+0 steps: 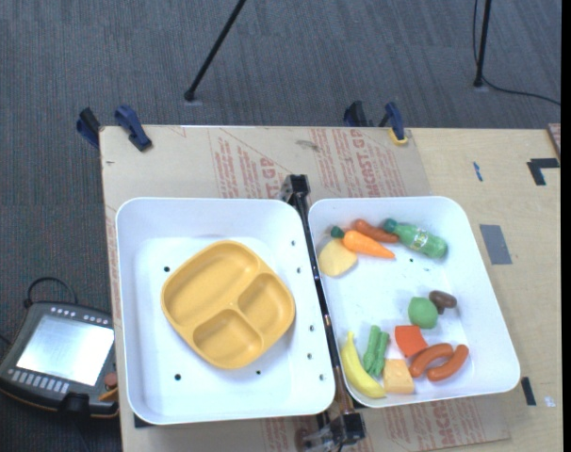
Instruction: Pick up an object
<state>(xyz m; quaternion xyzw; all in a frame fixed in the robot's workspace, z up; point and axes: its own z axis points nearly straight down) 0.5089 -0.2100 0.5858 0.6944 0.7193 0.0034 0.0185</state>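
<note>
Sausages (438, 361) are lying crowded against cheese (399, 377) and banana (360, 370); the bottle (417, 239) is lying clearer, probably offering an easier pick (claw's state: cannot tell).

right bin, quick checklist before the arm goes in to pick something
1. Targets present in right bin: ok, toy food lies there.
2. An item standing apart for a clean grasp: ok, green bottle has bare floor below it.
3. Crowded spots: not ok, banana, green beans and cheese wedge touch one another.
4. Sausages near the bin's front wall: not ok, little room for fingers.
5. Left bin holding just the yellow divided plate: ok.
6. Gripper state: cannot tell.
</note>
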